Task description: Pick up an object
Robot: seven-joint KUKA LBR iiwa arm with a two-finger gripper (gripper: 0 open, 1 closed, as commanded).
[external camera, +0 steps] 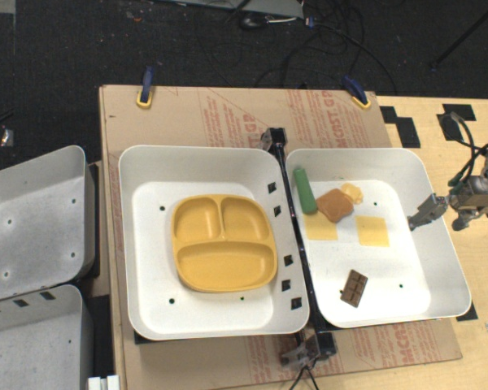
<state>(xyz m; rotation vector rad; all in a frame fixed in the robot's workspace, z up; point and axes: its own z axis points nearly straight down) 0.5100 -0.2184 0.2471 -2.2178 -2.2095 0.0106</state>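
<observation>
Resting on a cardboard-covered tabletop above dark cabled floor, two white bins flank the end effector, its opening unclear.

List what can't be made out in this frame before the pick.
- Gripper: small at the camera view's right edge; finger state unreadable, and the arm behind it is cut off by the frame.
- Brown piece: overlaps a small yellow item, hiding part of it.
- Dark chocolate-like bar: too small to identify surely.
- Green stick: lies by the bin's left wall; contact unclear.
</observation>
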